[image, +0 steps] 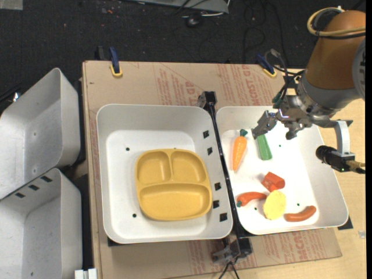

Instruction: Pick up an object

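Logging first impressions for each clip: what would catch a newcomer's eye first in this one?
Probably the yellow divided plate, alone in the left bin. Next, the bright toy food scattered in the right bin: a carrot and green piece near the top, red pieces and a yellow one lower down. The gripper hangs open over the green piece, holding nothing.

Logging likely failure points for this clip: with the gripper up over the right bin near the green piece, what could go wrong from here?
1. The gripper is open above the green piece, which lies right by the carrot; a slightly offset descent could nudge or catch the carrot instead.
2. The green piece looks narrow and lies flat, so the fingers may close beside it.
3. Both sit near the right bin inner wall, which a finger might clip.
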Controlling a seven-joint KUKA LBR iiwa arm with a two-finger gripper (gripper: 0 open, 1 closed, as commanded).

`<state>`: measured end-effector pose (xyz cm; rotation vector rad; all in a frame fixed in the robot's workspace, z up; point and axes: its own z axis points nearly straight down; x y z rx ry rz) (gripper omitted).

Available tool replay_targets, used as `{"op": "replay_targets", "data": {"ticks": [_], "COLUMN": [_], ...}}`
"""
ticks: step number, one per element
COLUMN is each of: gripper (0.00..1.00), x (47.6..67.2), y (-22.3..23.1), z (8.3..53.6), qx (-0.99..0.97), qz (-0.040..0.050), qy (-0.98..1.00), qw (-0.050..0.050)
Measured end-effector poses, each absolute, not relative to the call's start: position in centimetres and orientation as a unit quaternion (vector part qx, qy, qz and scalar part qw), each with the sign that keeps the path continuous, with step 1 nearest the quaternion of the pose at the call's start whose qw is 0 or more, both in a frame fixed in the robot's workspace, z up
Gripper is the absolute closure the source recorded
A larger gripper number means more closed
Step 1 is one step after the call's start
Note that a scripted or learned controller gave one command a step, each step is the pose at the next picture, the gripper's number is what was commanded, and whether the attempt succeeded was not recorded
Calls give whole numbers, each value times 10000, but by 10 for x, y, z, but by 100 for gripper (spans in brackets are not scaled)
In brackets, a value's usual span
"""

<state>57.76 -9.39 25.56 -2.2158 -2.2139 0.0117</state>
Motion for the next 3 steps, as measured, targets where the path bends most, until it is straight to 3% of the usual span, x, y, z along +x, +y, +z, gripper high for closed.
{"op": "replay_targets", "data": {"ticks": [1, 3], "gripper": [0, 0], "x": [580, 576], "y": [-94, -102], "z": [261, 163], "qx": [-7067, -7080], "qz": [2, 21], "qy": [-7075, -7062], "qw": [2, 22]}}
